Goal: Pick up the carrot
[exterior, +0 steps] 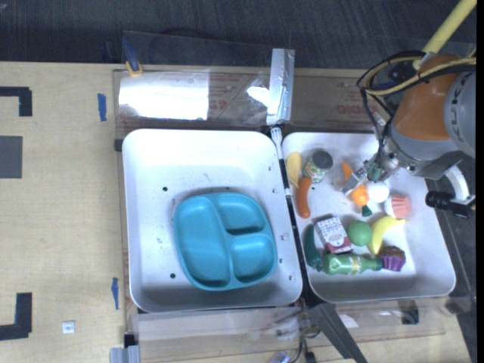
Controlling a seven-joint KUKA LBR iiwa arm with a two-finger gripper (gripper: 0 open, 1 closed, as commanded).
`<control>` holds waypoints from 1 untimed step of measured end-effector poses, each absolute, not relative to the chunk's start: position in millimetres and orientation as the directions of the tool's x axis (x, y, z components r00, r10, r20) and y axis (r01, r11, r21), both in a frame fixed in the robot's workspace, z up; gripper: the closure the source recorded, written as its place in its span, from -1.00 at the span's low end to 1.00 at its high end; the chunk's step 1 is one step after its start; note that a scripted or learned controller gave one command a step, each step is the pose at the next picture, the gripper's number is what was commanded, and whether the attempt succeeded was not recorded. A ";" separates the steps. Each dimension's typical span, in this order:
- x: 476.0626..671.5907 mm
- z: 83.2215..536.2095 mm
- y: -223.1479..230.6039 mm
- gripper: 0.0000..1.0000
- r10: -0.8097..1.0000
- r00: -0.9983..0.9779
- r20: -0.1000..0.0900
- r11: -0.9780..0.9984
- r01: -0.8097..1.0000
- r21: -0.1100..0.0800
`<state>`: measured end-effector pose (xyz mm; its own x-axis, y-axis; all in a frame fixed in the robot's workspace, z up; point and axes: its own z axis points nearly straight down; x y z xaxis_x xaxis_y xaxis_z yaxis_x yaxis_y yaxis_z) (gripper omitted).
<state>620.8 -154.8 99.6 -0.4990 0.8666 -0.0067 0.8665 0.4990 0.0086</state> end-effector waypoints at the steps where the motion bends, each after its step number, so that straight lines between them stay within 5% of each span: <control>1: 636.9 190.3 -71.0 1.00 0.789 -0.614 -0.008 0.614 0.789 0.011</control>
